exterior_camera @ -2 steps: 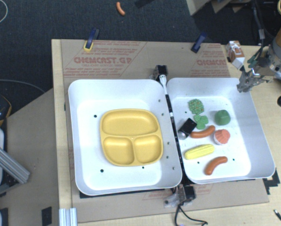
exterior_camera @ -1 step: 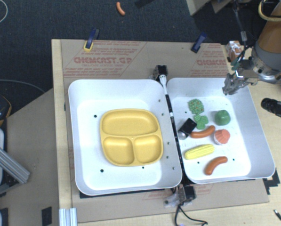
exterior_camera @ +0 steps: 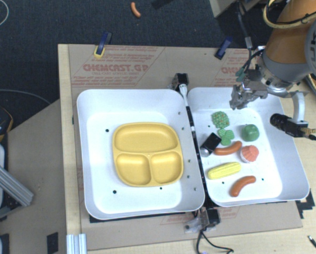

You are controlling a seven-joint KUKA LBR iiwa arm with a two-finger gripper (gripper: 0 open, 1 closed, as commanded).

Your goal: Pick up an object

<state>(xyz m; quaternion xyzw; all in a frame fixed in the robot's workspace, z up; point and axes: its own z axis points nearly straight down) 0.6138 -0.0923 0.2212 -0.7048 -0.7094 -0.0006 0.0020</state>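
Note:
My gripper (exterior_camera: 241,100) hangs over the far part of the right bin (exterior_camera: 290,163), above and to the right of a green broccoli piece (exterior_camera: 219,119); nothing shows between its fingers. Below it lie a smaller green piece (exterior_camera: 226,137), a green pepper (exterior_camera: 250,132), a black block (exterior_camera: 210,142), an orange sausage (exterior_camera: 228,150), a red-and-white piece (exterior_camera: 249,154), a yellow corn cob (exterior_camera: 224,170) and a second sausage (exterior_camera: 243,185).
The left bin (exterior_camera: 94,157) holds a yellow divided tray (exterior_camera: 147,153). A black clamp (exterior_camera: 181,81) sits at the far end of the wall between the bins. The arm's orange band (exterior_camera: 295,25) is at the upper right.

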